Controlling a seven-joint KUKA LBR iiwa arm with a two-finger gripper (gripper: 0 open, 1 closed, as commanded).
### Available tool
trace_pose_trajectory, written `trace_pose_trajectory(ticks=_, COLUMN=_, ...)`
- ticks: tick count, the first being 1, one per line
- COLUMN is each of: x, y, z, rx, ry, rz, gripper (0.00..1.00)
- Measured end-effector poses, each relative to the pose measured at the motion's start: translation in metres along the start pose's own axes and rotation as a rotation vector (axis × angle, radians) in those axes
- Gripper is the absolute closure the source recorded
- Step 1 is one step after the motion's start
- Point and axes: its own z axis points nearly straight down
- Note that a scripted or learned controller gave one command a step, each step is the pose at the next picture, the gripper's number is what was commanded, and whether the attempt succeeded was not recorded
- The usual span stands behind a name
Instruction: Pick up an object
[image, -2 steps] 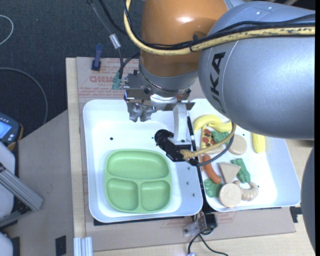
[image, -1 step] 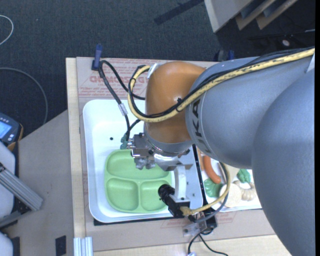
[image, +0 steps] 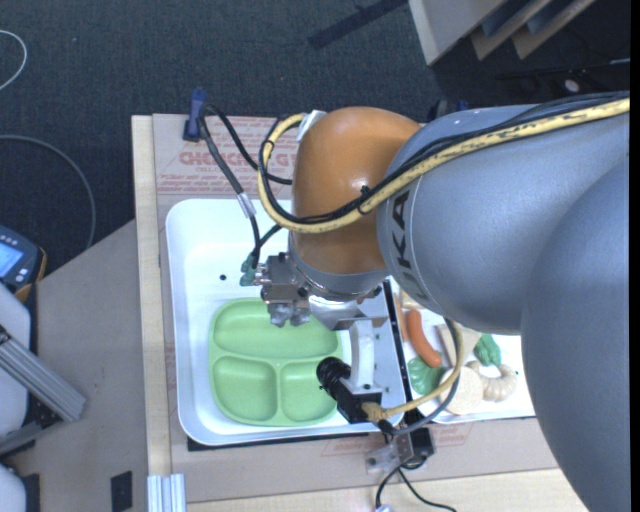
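The gripper (image: 290, 305) hung over the green tray (image: 270, 375), at its 12 o'clock edge. The fingers' state could not be told. Orange carrot (image: 424, 338) lay at 3 o'clock.

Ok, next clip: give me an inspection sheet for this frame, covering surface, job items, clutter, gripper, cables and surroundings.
Surface: two white bins side by side on a bench; left bin, right bin largely hidden by the arm.
Job's things: green divided tray lying flat in the left bin; in the right bin an orange sausage-like piece, a green piece and a beige piece.
Clutter: nothing seen.
Gripper: gripper hangs over the tray's upper edge; finger state cannot be told.
Cables: yellow-black hose along the arm; black cable crossing the bench's far end.
Surroundings: dark carpet; grey rail at left.
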Motion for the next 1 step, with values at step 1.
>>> trace_pose_trajectory(ticks=1, x=0.0005, y=0.0002, z=-0.0098, rx=0.0, ry=0.0, rz=0.001, gripper=1.0)
